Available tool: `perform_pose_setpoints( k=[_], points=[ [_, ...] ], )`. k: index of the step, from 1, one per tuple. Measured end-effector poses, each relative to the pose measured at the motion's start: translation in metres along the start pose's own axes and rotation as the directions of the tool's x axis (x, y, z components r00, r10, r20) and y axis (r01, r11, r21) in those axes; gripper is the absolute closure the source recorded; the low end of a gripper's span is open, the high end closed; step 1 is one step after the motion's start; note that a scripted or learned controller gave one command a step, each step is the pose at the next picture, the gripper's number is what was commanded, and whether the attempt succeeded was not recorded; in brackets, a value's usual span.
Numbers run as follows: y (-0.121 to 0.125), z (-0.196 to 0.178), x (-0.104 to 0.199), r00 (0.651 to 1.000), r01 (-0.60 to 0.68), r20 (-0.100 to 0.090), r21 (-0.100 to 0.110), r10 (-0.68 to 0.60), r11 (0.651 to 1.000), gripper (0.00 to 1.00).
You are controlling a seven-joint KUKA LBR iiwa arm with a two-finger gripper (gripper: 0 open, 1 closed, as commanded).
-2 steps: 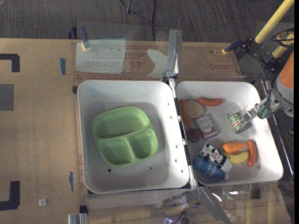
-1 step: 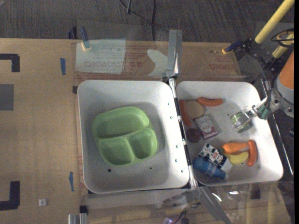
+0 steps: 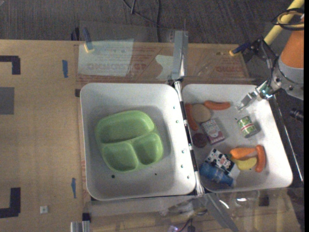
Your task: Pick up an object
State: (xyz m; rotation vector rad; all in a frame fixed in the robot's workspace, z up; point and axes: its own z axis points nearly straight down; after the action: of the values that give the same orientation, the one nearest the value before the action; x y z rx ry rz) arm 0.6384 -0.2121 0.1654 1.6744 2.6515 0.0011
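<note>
Divided tray in left bin; can, carton and bottle in right bin.

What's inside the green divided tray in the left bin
The green tray in the left bin shows three bare compartments holding nothing. The bin floor beneath the tray is covered, so unseen.

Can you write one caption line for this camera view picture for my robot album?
Grey robot arm's gripper hovers above a small green-labelled can in the right white bin.
</note>
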Motion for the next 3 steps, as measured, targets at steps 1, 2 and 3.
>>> perform_pose_setpoints(
  k=[1, 2, 3],
  points=[
    [-0.023, 0.078, 0.005, 0.999, -0.033, -0.009, 0.000, 0.033, 0.999, 0.00],
    [0.042, -0.066, 0.016, 0.997, 0.082, 0.001, -0.002, -0.082, 0.997, 0.00],
    [0.021, 0.028, -0.023, 0.996, 0.093, -0.003, 0.002, -0.093, 0.996, 0.00]
  ],
)
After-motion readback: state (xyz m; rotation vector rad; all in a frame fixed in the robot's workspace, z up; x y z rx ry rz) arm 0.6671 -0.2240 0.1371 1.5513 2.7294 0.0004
